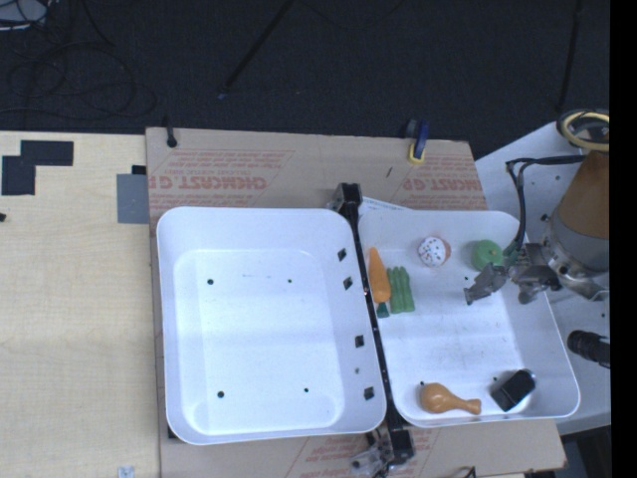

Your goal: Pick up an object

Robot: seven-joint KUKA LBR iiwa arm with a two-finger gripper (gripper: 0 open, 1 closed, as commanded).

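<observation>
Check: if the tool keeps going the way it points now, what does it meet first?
The tool points left across the right bin. The way looks free at first; the green block and orange carrot-shaped piece at the divider come next, though height is unclear.

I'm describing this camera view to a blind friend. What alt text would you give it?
A robot arm's gripper reaches from the right over the right bin, which holds a green round object, a spotted white ball, an orange carrot-shaped toy, a green ridged piece, a tan gourd-shaped toy and a black block. The left bin sits alongside.
</observation>
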